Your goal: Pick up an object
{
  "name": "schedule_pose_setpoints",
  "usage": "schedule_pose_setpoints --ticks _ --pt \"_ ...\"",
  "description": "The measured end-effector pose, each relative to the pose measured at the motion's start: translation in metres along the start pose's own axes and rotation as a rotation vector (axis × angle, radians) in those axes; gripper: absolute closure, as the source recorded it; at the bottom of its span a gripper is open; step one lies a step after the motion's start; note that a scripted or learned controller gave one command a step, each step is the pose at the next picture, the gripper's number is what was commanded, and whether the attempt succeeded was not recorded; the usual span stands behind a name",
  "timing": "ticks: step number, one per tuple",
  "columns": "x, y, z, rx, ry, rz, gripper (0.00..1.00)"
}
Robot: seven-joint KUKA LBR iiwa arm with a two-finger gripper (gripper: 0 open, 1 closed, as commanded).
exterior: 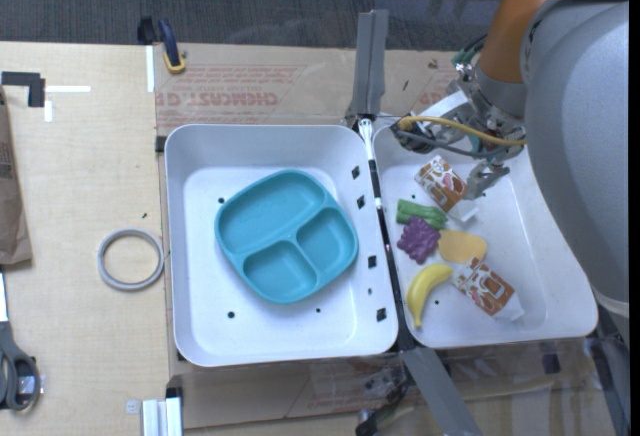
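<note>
A: Place of the gripper (483, 181)?

B: Low over the right bin (560, 316), toward its far edge, just beside a snack packet (440, 182). Hangs from the grey arm (585, 124), with the orange band (520, 16) above the wrist and a yellow cable (455, 127) looped close by.

A: Spread, pressed together, or pinching something?

B: Cannot tell. Too dark and cluttered at the tip to judge.

A: And the things to pick?

B: All in the right bin, bunched along its left wall and middle. Snack packet nearest the far edge, lying tilted. Just on the near side of it, a green toy vegetable (421, 214), touching a bunch of purple grapes (418, 240). Right beside the grapes, a yellow-orange piece (462, 246). Nearer the front edge, a banana (424, 290), curved, with one end toward the left wall. Against the banana's upper end, a second packet (488, 290), lying flat and slanted toward the front right corner.

A: The left bin (190, 324)?

B: Holds a blue divided plate (286, 235), three compartments, turned at a slant, about the middle of the floor.

A: Anything on the bench (80, 154) itself?

B: A ring of tape (130, 258) left of the left bin, well apart from its wall. Scissors (16, 380) at the front left corner. Cardboard (260, 89) under the bins' far edge.
</note>
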State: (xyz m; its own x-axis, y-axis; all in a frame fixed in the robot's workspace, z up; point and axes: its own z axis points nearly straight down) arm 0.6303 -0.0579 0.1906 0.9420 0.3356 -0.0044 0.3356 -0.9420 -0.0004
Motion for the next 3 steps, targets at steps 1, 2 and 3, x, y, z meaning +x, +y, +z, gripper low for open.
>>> schedule_pose_setpoints --ticks 1,2,3 --pt "0.0 0.0 -0.008 0.0 -0.004 -0.002 1.0" --pt "0.0 0.0 -0.008 0.0 -0.004 -0.002 0.0" --pt "-0.093 0.035 0.079 0.003 -0.001 0.109 0.0"
